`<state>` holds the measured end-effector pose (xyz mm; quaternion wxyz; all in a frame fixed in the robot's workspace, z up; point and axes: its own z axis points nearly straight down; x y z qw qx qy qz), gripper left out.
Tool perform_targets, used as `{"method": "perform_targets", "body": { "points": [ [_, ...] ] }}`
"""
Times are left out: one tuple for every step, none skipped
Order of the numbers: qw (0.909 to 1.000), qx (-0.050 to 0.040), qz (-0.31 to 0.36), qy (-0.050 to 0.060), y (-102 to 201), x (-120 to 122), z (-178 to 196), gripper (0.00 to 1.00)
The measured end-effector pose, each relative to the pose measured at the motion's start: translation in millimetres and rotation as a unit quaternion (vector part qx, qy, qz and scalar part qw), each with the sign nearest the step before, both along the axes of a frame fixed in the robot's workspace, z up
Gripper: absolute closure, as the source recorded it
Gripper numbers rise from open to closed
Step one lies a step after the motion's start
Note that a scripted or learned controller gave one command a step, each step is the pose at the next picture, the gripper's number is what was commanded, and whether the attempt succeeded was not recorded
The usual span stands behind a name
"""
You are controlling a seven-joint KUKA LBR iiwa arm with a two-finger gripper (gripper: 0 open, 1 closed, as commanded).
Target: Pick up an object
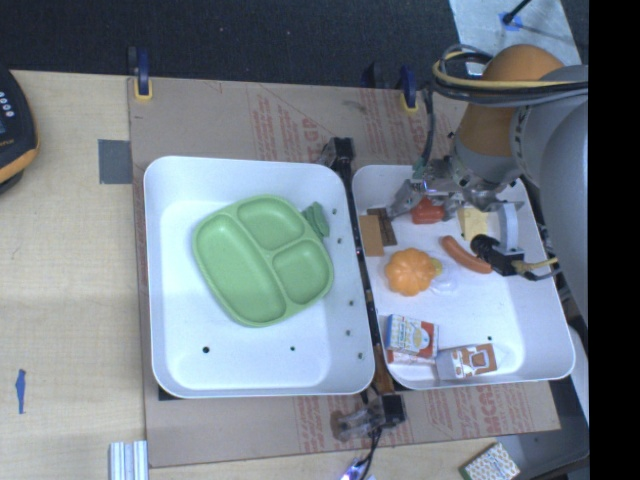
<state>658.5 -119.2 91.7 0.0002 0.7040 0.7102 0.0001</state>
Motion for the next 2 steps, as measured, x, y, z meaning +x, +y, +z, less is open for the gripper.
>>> {"method": "perform_targets", "body": {
  "points": [
    [1.0, -0.0006, -0.001, 0.002, -3.0, -1.9, 11.3, 1.0],
    [1.0, 0.0013, 0.001, -0.003, 75.9, -20.9, 106.8, 1.0]
  ]
}}
